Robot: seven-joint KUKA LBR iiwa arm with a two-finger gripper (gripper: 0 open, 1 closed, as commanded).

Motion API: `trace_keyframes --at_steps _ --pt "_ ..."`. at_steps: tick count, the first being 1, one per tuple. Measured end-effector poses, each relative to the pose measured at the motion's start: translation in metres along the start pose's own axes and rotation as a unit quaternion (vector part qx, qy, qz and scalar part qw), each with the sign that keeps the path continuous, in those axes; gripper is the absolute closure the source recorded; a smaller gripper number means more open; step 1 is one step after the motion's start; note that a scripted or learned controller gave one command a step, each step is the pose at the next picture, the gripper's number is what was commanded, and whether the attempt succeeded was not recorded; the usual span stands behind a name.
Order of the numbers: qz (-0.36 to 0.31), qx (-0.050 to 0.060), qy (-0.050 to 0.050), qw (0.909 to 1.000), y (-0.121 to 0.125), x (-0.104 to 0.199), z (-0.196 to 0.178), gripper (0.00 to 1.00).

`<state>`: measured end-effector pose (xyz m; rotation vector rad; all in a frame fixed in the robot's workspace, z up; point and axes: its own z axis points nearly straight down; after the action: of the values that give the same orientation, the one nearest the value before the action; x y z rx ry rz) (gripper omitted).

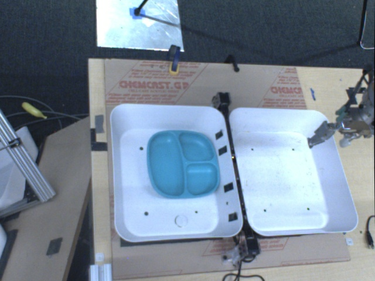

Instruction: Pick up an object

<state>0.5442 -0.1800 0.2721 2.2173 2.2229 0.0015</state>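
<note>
A light blue divided plate [181, 164] with three compartments lies flat in the middle of the left white bin [126, 157]. A small pale round disc [181, 220] sits near that bin's front wall. My gripper [323, 133] hangs over the far right rim of the right white bin [293, 221], well away from the plate. Nothing is visible in its grasp. The wrist behind it [354, 119] is cut off by the frame's right edge.
Black clips [224, 151] run down the seam between the two bins. The bins rest on a cardboard sheet [152, 85]. A shiny metal sheet [137, 16] lies at the back left, and an aluminium frame [20, 163] stands at the far left.
</note>
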Motion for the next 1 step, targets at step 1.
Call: trace_keyframes --at_steps 1 --pt "0.001 0.0 0.0 1.0 -0.0585 -0.0077 -0.0157 0.0"
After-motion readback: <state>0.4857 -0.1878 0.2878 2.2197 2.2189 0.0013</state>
